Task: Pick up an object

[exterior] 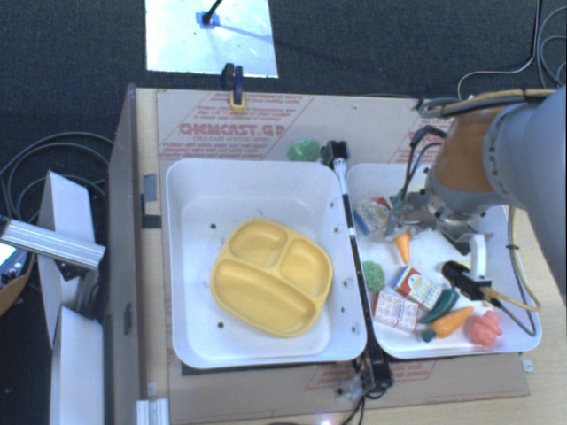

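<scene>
Camera view: the end effector is down in the right bin, tips at a small orange carrot that lies on the bin floor, seemingly not yet lifted; the arm hides the fingers, so I cannot tell their state, and the pick looks unfinished

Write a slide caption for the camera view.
Arm's hand over the toy-filled right bin; yellow tray in the left bin.
</scene>
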{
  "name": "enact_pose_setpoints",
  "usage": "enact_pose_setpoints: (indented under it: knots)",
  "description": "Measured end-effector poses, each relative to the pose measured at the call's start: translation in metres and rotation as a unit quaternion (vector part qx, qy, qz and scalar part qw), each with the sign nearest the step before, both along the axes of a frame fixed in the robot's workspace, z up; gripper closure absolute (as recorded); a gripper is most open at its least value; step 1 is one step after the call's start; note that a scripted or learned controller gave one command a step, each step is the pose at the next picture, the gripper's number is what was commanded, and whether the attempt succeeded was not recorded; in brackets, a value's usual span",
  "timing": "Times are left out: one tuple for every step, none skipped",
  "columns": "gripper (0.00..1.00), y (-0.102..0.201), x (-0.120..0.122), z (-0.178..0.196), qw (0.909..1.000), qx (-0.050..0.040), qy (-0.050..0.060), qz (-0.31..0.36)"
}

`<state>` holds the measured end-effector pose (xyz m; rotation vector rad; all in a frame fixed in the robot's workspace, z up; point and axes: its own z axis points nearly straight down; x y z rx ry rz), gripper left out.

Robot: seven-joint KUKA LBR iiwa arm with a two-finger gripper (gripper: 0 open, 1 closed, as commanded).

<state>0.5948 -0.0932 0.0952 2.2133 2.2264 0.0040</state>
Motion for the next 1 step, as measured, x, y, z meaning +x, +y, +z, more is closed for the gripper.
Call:
enact_pose_setpoints:
  knots:
    - [1.0, 0.0402, -0.0671, 0.0942, 1.0, 0.0012, -0.001, 0.001]
